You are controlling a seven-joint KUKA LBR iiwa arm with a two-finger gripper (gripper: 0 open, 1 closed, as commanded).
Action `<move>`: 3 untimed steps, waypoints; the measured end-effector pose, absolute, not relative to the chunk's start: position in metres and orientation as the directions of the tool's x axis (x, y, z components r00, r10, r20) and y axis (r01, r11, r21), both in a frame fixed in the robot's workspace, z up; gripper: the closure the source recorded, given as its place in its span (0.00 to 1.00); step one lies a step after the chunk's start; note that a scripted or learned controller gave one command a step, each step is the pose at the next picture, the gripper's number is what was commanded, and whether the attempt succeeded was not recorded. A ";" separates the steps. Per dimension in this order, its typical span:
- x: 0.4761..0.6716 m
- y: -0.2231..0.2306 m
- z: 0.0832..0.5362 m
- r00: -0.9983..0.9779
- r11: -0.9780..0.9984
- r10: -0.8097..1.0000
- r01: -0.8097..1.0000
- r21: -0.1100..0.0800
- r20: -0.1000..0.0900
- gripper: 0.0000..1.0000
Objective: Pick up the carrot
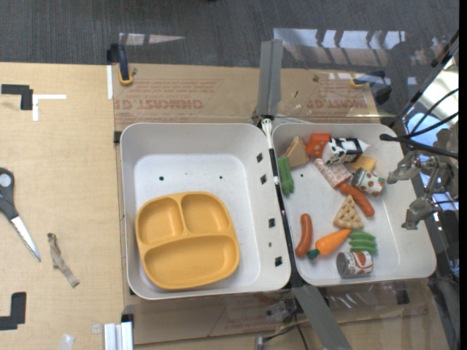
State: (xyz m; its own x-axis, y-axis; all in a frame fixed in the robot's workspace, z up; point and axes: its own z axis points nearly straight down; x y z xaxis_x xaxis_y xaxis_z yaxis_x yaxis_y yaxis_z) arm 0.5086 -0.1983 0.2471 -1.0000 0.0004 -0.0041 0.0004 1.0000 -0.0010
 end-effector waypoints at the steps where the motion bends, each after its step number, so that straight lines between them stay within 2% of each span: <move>1: 0.490 -0.155 0.146 -0.998 0.998 0.063 0.063 0.000 -0.002 0.00; 2: 0.480 -0.111 0.094 -0.992 0.992 0.127 0.127 0.001 -0.006 0.00; 3: 0.483 -0.111 0.103 -0.992 0.992 0.124 0.124 0.000 -0.010 1.00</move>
State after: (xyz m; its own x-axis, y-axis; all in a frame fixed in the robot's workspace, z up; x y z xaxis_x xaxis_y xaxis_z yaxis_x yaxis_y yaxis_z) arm 0.4826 -0.1110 0.1031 -0.9922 0.1245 -0.0099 0.1245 0.9922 -0.0003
